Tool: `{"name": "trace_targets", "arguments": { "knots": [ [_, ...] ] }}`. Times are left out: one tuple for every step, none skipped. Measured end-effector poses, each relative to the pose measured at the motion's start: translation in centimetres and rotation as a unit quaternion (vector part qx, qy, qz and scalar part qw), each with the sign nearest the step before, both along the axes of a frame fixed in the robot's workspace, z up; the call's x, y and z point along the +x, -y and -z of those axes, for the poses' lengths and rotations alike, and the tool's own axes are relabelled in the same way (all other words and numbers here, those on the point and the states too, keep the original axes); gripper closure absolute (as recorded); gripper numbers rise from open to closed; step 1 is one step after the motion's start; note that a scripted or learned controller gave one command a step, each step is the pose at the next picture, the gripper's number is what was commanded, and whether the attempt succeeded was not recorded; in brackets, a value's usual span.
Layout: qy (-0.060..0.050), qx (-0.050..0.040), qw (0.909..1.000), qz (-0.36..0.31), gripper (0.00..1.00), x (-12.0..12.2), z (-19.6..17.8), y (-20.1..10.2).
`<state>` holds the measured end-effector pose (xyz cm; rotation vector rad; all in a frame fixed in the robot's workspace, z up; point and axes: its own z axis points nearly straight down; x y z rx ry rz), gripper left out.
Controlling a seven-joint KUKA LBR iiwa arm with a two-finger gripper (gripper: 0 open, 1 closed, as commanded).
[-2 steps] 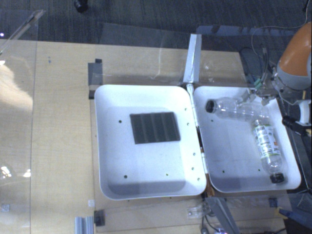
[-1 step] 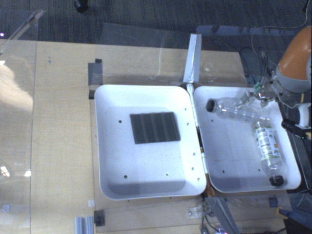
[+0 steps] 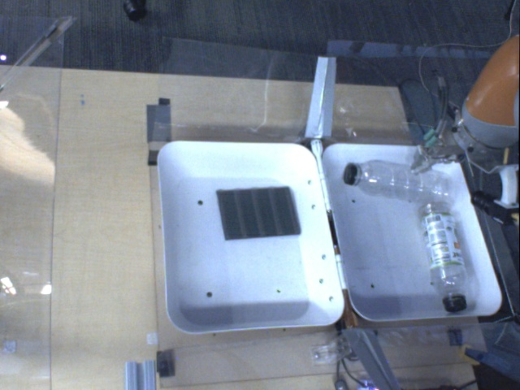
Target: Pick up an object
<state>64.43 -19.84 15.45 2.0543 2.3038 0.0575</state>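
Note:
Two clear plastic bottles lie in the right bin. One bottle rests along the far side, its black cap pointing left. The other bottle, with a printed label, lies near the right wall, its black cap toward the front. A dark ribbed rectangular pad lies flat in the left bin. The arm's orange band shows at the right edge, above the right bin's far right corner. The gripper hangs just past the first bottle's base, small and blurred.
A metal divider post rises behind the seam between the two bins. Cables and dark fixtures crowd the right edge beside the right bin. Light wooden bench stretches to the left.

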Motion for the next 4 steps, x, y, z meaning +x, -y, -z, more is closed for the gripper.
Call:
{"name": "trace_targets", "arguments": {
  "knots": [
    [0.000, 0.0001, 1.0000, 0.000, 0.00, 0.0, 0.0, 0.0],
    [-0.002, -0.0019, 0.9991, -0.042, 0.00, -1.7, 1.5, 0.3],
    [-0.004, -0.0033, 0.9976, -0.069, 0.00, -1.7, 2.0, 0.2],
    [-0.005, -0.0046, 0.9962, -0.087, 0.00, -1.8, 2.2, 0.3]
  ]
}}
